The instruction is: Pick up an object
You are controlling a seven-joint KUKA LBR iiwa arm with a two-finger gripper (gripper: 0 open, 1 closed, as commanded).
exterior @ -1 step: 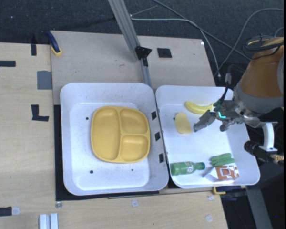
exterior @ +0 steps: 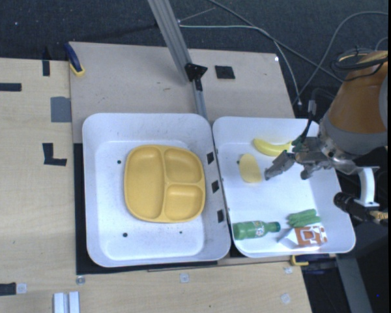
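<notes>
My gripper hangs over the right bin, fingers spread apart w/ nothing between them. Nearest obj is a pale yellow rounded piece just at my 9 o'clock; a curved yellow banana lies at 11.

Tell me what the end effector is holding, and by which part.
Nothing. The end effector hangs open over the right bin, fingers bare, between the banana and the yellow piece.
</notes>
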